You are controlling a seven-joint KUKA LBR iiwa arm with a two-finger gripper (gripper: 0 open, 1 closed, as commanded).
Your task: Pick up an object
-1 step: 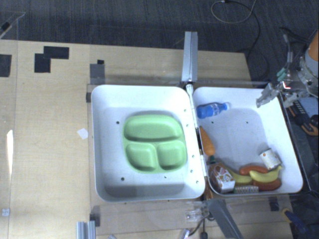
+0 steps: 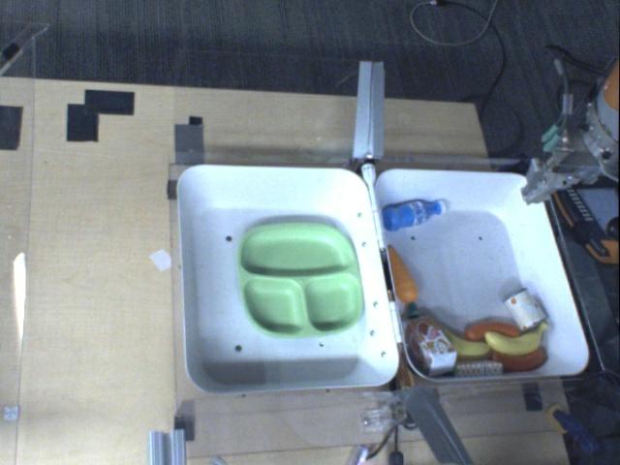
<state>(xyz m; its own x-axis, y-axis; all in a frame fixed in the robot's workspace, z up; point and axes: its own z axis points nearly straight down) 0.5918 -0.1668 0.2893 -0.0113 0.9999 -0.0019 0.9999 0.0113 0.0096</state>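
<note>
Gripper [image 2: 539,184] and wrist sit at the far right edge of the scene, just over the far right corner of the right white plastic bin [image 2: 484,190], with nothing visibly held; whether it is open or closed cannot be told from this slanted view.

The things worth picking lie in that right bin. A small clear bottle with a blue label [image 2: 411,213] lies on its side near the far left corner, well apart from the rest. An orange carrot-shaped piece [image 2: 402,279] rests against the left wall. Along the near wall a crowded cluster gathers — a round dark-and-white packet [image 2: 431,345], a yellow toy banana [image 2: 515,339], a red sausage-shaped piece [image 2: 511,359] and a small white cylinder [image 2: 524,308]. The left white bin [image 2: 203,260] bears a pale green compartment tray [image 2: 300,277].

By judgement, the step in hand is choosing and approaching a target. The bottle looks the safest choice: it lies alone on bare floor, so a descent square across its narrow width should meet nothing else. The near cluster invites a double grab or a slip, since its pieces touch and overlap.

Much is hard to make out — the arm is cut off at the right edge, the gripper tip is blurred, and the packet's print is unreadable.
</note>
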